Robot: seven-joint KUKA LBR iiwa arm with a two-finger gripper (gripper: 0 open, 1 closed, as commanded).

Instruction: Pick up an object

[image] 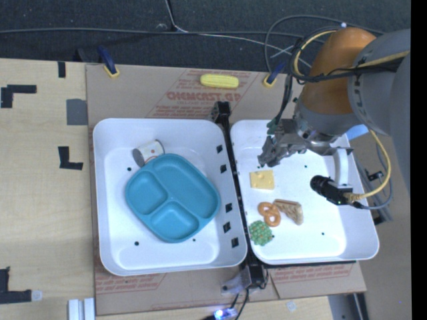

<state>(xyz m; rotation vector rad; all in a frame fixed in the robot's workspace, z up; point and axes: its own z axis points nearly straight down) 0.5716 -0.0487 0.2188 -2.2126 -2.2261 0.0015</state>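
Observation:
My gripper [268, 157] hangs low over the right bin [347, 242], just above and left of a yellow cheese slice [262, 180]. Nothing shows between its fingers. Below the cheese lie an orange pretzel [269, 213], a brown bread slice [289, 209] and a green broccoli piece [261, 233]. In the left bin [110, 199] a blue divided plate [172, 197] lies beside a small tipped cup [147, 152].
A yellow corn-like toy [219, 81] lies on the cardboard behind the bins. Black clips run along the divider [230, 179] between the bins. A black cable end [329, 188] and wires hang off the arm over the right bin's right half.

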